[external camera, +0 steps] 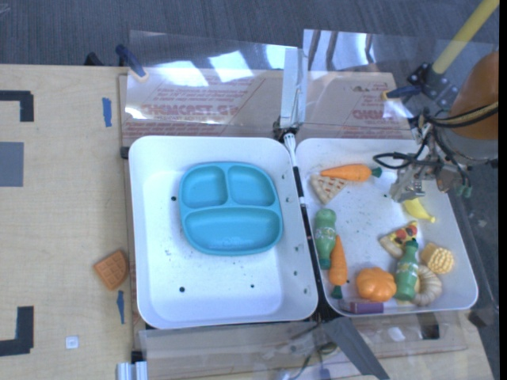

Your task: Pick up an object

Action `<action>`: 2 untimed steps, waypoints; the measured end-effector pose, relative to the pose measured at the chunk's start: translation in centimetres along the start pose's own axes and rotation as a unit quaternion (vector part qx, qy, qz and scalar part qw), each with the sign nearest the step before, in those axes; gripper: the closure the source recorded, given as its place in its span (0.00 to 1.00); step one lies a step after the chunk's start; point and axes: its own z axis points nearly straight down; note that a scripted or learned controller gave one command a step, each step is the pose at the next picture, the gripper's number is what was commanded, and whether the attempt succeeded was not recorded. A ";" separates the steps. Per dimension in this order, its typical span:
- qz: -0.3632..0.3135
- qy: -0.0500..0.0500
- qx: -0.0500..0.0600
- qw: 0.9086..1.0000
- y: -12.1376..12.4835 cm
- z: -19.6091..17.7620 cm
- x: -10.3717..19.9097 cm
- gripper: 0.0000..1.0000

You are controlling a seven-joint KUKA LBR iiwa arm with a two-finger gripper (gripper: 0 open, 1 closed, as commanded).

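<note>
My gripper (409, 187) hangs low over the upper right part of the right bin (467, 279). A small yellow banana (418, 209) lies just below it, touching or nearly touching it. An orange carrot (347, 172) and a tan wedge (328, 188) lie to the gripper's left. Toward the bin's front lie a green bottle (325, 232), a small carrot (338, 261), an orange fruit (375, 284), a second green bottle (408, 269), a corn cob (438, 258) and a pizza slice (396, 239).
The left bin (158, 291) bears a blue divided plate (230, 208). A brown waffle piece (112, 269) lies on the bench left of the bins. Clear plastic walls (206, 93) stand behind both bins. Cables (428, 145) trail around the wrist.
</note>
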 end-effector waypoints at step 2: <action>-0.004 0.008 -0.001 1.000 0.0 1.6 -0.1 0.00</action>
